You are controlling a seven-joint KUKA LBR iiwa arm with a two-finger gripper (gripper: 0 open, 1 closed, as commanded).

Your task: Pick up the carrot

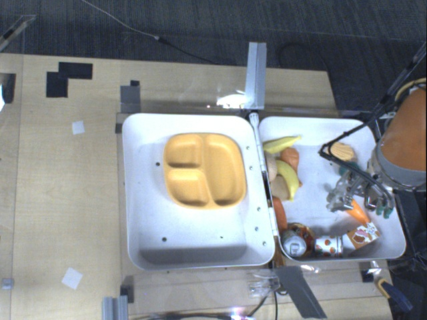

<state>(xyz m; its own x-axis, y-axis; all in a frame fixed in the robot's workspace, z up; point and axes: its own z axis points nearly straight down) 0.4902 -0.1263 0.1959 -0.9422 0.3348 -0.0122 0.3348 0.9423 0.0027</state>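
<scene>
A pale wooden counter (60,199) is carrying two white bins side by side. The left bin (143,179) is holding a yellow divided plate (203,170); the right bin (313,127) is holding bananas (283,159), cans (297,242) and other food crowded along its walls. The tool (350,197) is reaching down into the right bin directly over the carrot (358,211), which is lying near the bin's right side, apparently lining up for a grasp. Whether it is gripping the carrot, I cannot tell.
</scene>
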